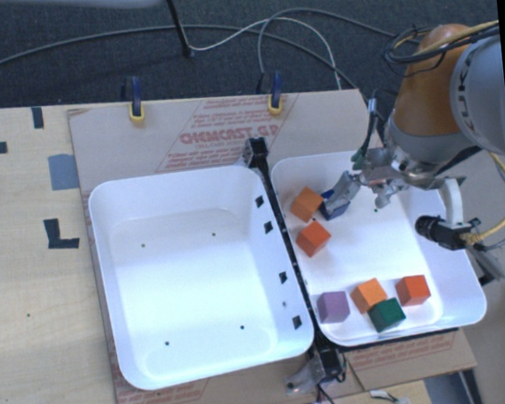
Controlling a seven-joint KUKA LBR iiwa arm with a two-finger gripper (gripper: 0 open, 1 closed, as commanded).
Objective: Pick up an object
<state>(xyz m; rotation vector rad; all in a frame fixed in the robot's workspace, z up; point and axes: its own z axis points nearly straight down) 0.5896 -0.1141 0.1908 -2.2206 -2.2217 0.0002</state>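
Two shallow white bins are set side by side on a sheet of cardboard (218, 133) that is laid over the wooden bench (29, 292). The left bin (111, 220) and the right bin (465, 304) are joined along a black divider (279, 239).

Six blocks are counted in the right bin. Two orange blocks are placed near the divider: an upper orange block (306, 204) and a lower orange block (314, 237) just below it. A row is formed along the front wall by a purple block (332, 306), a third orange block (367, 295), a green block (387, 314) touching it, and a red-orange block (412, 289).

The arm (443, 96) is reached in from the right, and the claw (335, 200) is held low over the right bin, just beside the upper orange block, with a blue tip shown at its end. Whether the claw is open or closed cannot be told, and no block is seen gripped in it.

Two yellow-and-blue clamps (136, 106) are fixed on the cardboard's far edge. Dark tape marks (56, 235) are stuck on the bench, and cables (306, 29) are trailed over the dark carpet (57, 47) behind.
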